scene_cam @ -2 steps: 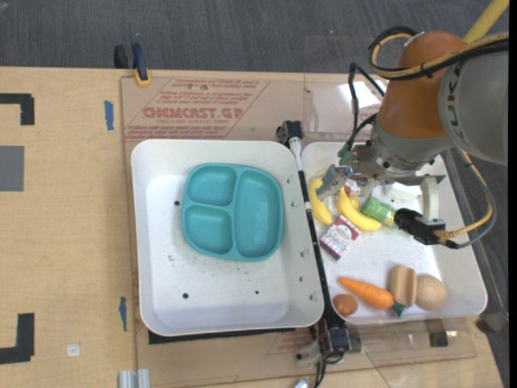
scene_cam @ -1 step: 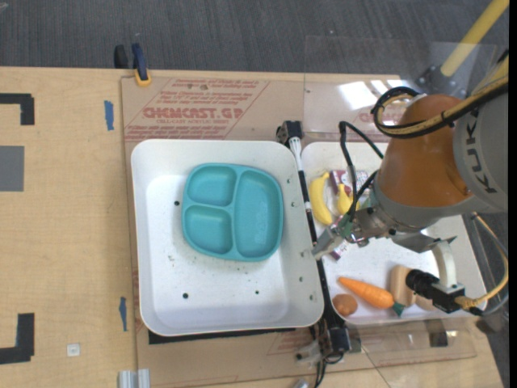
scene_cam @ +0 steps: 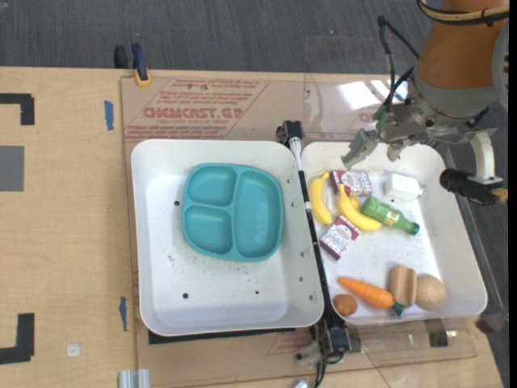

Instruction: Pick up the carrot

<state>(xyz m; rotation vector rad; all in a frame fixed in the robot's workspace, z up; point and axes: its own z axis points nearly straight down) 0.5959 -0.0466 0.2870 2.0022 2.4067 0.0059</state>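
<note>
The orange carrot (scene_cam: 367, 292) lies near the front edge of the right bin (scene_cam: 460, 249), pointing left, with its green stub toward the right. My gripper (scene_cam: 378, 142) hangs over the far edge of the right bin, well behind the carrot. Its fingers (scene_cam: 356, 149) are spread apart with nothing between them.
The right bin also holds two bananas (scene_cam: 339, 204), a green bottle (scene_cam: 389, 215), two small cartons (scene_cam: 340, 238), a white block (scene_cam: 402, 187), a brown egg-like ball (scene_cam: 346, 304) and bread rolls (scene_cam: 416, 288) beside the carrot. A teal divided plate (scene_cam: 233, 212) sits in the left bin (scene_cam: 161, 297).
</note>
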